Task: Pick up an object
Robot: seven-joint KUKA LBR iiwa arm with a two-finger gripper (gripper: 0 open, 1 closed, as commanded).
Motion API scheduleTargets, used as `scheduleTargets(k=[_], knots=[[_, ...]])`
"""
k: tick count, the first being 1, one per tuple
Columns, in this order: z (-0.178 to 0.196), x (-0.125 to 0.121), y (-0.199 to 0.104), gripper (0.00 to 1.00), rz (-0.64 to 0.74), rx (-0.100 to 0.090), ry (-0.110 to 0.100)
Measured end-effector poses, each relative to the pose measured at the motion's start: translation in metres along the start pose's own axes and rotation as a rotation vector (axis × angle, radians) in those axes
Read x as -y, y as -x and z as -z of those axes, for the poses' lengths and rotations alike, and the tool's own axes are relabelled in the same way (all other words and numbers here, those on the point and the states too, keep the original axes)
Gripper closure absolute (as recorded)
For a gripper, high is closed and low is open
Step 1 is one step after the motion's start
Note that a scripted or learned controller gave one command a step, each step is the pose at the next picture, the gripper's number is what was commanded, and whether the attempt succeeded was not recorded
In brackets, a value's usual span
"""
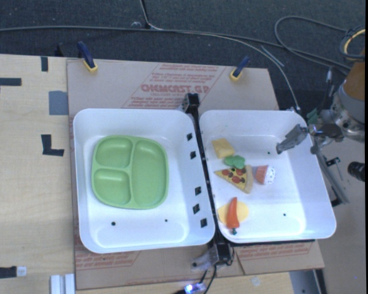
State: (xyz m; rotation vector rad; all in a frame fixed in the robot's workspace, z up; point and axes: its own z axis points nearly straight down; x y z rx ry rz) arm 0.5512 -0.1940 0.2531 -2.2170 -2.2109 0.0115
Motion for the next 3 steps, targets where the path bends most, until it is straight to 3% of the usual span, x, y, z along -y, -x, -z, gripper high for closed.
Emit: scheduleTargets(k=[1, 2, 3], knots=[[0.007, -0.002, -0.001, 0.0, 0.004, 0.002, 0.011], [-0.041, 0.005, -0.003, 0.0, 0.004, 0.002, 0.007], [-0.091, -0.004, -0.005, 0.0, 0.004, 0.002, 0.007]])
